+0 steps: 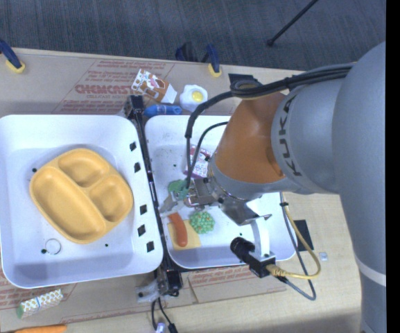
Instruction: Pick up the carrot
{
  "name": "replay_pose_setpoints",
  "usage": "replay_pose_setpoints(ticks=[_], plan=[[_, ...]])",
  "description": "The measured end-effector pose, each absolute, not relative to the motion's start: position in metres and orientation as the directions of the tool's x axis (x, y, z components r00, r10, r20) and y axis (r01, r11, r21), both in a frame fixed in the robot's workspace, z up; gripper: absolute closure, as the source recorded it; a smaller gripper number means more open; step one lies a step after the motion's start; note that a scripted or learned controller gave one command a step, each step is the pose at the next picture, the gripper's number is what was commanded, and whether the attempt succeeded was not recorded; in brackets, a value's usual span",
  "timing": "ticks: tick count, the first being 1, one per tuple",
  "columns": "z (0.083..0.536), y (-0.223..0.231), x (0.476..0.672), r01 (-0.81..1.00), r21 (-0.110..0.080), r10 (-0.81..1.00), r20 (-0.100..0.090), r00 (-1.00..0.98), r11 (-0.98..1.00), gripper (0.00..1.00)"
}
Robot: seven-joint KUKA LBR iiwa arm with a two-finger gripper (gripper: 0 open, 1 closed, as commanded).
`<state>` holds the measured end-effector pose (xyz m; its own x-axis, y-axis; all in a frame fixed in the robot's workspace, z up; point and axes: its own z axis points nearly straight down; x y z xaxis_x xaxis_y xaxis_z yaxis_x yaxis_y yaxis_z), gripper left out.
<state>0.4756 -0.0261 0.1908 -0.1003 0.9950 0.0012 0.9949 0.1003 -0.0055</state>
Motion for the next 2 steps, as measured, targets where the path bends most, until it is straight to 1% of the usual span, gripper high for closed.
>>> replay_pose_setpoints(ticks=[1,2], plan=[[0.201,-0.176,0.491,0.987,-0.002,0.987,-0.001,-0.161,0.161,0.00],[0.192,-0.079,0.547,0.946,-0.001,0.946,0.001,-0.324,0.324,0.00]])
